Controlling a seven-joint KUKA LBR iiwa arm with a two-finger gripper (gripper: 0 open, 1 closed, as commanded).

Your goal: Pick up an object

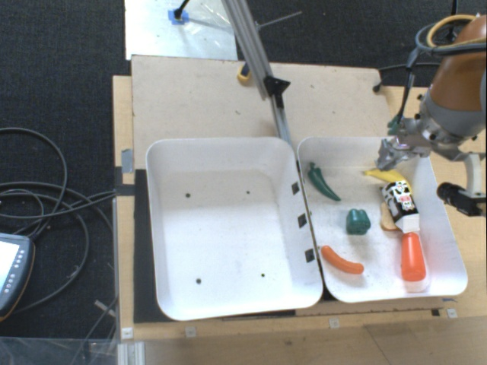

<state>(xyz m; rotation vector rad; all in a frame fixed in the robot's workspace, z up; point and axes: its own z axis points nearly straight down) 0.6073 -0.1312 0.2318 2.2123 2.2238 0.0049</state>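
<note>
well, your gripper (393, 156) hangs at the right bin's (450, 280) far edge, just over the yellow banana (385, 176); you cannot tell how it is set. beside it lie a black-and-white toy (399, 197) and an orange-capped bottle (412, 255). mid-bin sit a green pepper (322, 182), a teal block (358, 221) and a carrot (342, 260).
</note>
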